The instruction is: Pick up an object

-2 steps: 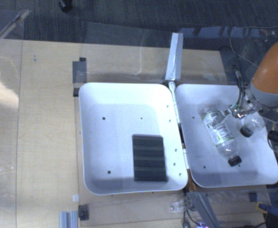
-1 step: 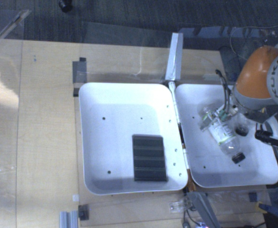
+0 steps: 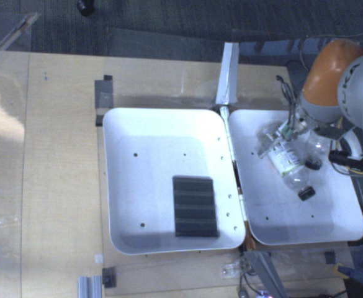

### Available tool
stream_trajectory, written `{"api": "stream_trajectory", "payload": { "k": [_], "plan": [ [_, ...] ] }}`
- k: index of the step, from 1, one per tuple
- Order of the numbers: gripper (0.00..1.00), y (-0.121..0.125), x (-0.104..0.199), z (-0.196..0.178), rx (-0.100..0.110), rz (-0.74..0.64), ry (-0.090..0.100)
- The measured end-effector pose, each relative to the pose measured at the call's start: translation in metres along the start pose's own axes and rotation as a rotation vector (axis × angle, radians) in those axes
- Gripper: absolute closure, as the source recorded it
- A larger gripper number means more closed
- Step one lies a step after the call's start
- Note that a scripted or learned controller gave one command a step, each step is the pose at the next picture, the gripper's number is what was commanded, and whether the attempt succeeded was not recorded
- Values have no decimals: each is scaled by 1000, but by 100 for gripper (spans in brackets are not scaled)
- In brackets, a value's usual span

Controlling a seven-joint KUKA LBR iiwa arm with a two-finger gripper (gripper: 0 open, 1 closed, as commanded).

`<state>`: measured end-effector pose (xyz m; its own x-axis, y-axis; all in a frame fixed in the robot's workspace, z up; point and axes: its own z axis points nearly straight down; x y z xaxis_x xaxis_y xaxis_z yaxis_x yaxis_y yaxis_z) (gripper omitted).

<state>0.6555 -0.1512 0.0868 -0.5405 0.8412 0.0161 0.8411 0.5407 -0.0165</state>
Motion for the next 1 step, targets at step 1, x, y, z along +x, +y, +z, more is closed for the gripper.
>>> {"api": "stream_trajectory", "payload": {
  "k": [1],
  "plan": [
    [100,0,0,-10,0,-3,-3]
  ]
}}
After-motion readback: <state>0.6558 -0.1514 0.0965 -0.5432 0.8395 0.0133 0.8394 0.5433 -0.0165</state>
